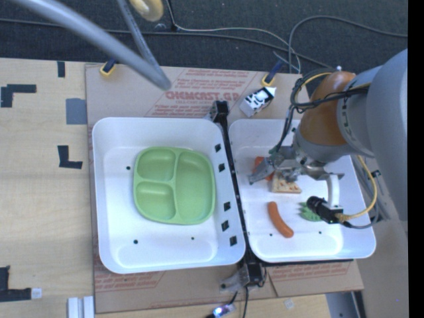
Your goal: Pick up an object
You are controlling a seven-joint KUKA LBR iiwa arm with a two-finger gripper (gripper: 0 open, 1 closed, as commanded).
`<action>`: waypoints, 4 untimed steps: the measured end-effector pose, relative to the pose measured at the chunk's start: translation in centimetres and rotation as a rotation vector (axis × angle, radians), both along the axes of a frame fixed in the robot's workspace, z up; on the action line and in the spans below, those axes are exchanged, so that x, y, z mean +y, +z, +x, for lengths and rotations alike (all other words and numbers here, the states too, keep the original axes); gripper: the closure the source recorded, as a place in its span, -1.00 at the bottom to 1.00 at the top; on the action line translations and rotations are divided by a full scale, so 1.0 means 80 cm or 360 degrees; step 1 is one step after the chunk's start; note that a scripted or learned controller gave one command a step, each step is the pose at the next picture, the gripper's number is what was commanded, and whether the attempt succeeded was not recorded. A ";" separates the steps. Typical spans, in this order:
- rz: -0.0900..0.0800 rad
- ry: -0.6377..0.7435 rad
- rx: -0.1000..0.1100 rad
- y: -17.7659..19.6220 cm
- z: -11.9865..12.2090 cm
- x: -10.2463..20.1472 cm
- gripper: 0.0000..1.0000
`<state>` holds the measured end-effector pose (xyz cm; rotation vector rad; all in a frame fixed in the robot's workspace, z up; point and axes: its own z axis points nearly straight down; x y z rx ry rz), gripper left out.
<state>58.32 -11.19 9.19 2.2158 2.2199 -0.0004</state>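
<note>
Cracker (286, 187) lies in the right bin (351, 244), right under the gripper (268, 169), whose grip state I can't tell. A red piece (260, 161) sits beside it. Sausage (279, 218) and a green bit (309, 211) lie nearer the front. Left bin (112, 244) carries a green tray (174, 185).

From here my grey arm with the orange band (331, 108) runs off the right edge and covers the far right corner of the right white bin (262, 244). The pincer (275, 169) blurs together over a tan cracker-like piece (286, 187), partly hiding it.
</note>
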 end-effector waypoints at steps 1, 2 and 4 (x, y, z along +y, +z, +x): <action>-0.0004 0.0000 -0.0011 0.018 0.002 -0.001 1.00; 0.0005 -0.0001 -0.0001 0.097 0.001 -0.004 1.00; 0.0005 0.0000 0.0000 0.219 0.012 -0.001 1.00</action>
